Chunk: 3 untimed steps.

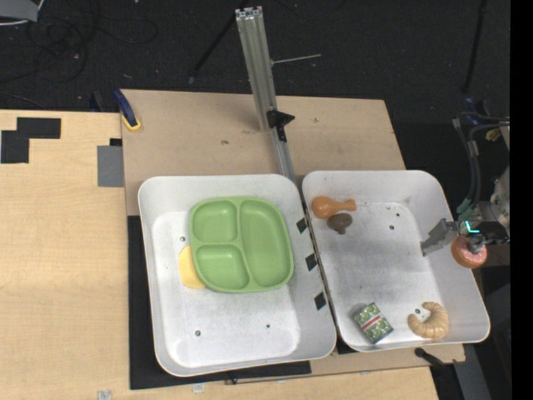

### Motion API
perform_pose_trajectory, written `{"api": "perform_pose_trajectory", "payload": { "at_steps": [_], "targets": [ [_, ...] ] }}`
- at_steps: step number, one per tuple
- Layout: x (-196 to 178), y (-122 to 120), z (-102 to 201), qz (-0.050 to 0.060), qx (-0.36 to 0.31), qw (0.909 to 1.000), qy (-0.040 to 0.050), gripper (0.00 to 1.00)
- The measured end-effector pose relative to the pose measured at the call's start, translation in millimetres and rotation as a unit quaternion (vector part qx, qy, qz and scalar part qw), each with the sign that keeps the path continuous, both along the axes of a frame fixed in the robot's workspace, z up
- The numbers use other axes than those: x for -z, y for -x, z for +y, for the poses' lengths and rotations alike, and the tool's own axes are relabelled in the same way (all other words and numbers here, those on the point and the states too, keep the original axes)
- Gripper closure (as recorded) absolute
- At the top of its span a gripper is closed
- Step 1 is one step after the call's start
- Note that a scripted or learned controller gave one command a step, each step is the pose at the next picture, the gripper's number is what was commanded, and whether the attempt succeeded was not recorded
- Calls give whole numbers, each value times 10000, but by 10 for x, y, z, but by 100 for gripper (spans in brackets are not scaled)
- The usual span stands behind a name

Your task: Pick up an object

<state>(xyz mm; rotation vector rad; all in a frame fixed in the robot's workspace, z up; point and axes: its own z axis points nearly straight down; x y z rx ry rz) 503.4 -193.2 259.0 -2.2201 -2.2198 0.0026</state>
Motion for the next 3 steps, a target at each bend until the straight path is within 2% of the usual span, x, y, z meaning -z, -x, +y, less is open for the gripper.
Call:
{"api": "perform_pose_trajectory", "payload": {
  "at_steps": [1,2,3],
  "targets": [
    [-6,-3,-1,-7,-1,10000,2,0],
    [620,27,-54,31,2,10000,-13,0],
    [1131,-54,-74,26,-1,10000,-14,0]
  ]
}}
